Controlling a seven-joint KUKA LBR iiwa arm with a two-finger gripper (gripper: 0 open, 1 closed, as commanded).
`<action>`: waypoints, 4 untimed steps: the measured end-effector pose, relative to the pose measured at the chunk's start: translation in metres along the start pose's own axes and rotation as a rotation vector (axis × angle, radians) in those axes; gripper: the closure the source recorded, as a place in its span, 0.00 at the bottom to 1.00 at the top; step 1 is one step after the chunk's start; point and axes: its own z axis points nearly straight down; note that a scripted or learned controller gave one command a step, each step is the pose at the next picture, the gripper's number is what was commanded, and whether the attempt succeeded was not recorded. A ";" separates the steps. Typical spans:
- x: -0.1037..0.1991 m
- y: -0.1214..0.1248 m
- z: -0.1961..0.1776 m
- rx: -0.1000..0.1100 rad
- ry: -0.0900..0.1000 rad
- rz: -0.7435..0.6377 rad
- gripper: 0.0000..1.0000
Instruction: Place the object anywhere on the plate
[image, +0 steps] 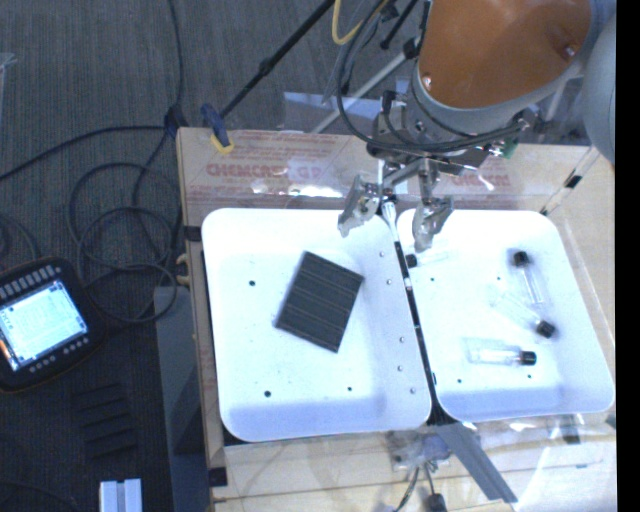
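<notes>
A dark ribbed square plate (320, 300) lies flat in the left bin (240, 390), slightly rotated. In the right bin (560, 390) lie two clear tubes with black caps: one (530, 292) slanting at the right, another (500, 354) lying nearer the front. My gripper (392, 218) hangs over the back of the seam between the two bins, behind and to the right of the plate. Its two silver fingers (355, 210) are spread apart, open, with nothing between them. Both tubes rest well to the right of it, untouched.
A brown board with red lettering (270, 165) lies behind the bins, with a blue clamp (213, 122) at its left corner. A lit teach pendant (40, 320) and loose cables (120, 220) lie on the floor at left. A metal bracket (440, 455) sticks out at the front.
</notes>
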 end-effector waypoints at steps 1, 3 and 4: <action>0.074 0.039 0.024 -0.004 0.002 -0.169 0.00; 0.139 -0.069 0.103 -0.003 0.000 -0.412 0.00; 0.149 -0.027 -0.007 -0.001 -0.001 -0.307 0.00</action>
